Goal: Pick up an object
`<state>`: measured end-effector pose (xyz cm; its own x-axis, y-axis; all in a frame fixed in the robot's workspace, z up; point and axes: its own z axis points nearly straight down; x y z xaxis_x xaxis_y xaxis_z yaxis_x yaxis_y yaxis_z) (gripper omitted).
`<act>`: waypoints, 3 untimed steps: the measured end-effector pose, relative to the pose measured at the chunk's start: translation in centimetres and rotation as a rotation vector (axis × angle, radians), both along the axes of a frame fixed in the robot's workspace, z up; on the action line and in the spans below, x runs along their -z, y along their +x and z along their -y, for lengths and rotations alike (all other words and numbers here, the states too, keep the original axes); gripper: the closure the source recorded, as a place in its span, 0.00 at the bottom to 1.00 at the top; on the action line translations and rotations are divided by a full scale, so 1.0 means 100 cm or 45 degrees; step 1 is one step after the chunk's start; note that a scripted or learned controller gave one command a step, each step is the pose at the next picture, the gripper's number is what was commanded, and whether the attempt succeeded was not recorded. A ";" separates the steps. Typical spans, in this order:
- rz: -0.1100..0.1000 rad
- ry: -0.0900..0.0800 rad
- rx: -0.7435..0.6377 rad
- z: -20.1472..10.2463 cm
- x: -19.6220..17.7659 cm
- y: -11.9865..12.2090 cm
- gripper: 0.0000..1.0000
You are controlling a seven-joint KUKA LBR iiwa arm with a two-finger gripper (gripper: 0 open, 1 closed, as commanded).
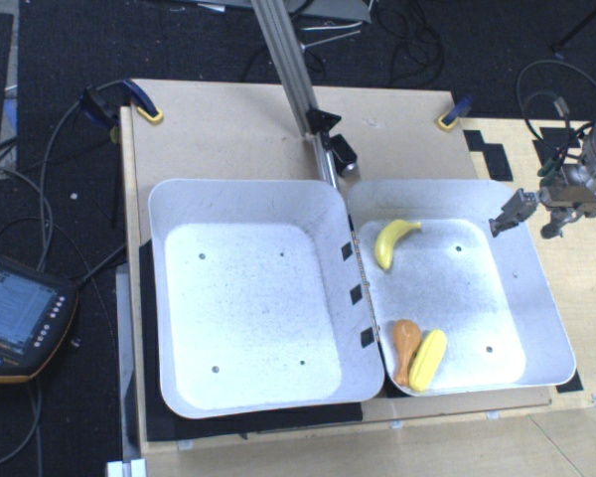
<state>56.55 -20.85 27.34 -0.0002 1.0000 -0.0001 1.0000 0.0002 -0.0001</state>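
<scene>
Here, curved glossy banana [394, 240], speckled white bin [497, 296], claw [536, 221] spread, holding nothing

No text, label, brand, number or sign could be read anywhere. The handheld control pad [18, 316] lying on the floor at the left had a lit screen, but whatever it displayed was too small and blurred to make out. The black marks along the wall between the two white bins [354, 266] were plain patches carrying no lettering.
</scene>
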 end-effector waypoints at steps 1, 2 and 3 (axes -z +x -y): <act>-0.005 0.001 0.000 -0.004 0.050 -0.009 0.00; -0.006 0.002 0.000 -0.010 0.111 -0.012 0.00; -0.006 0.002 0.000 -0.009 0.162 -0.003 0.00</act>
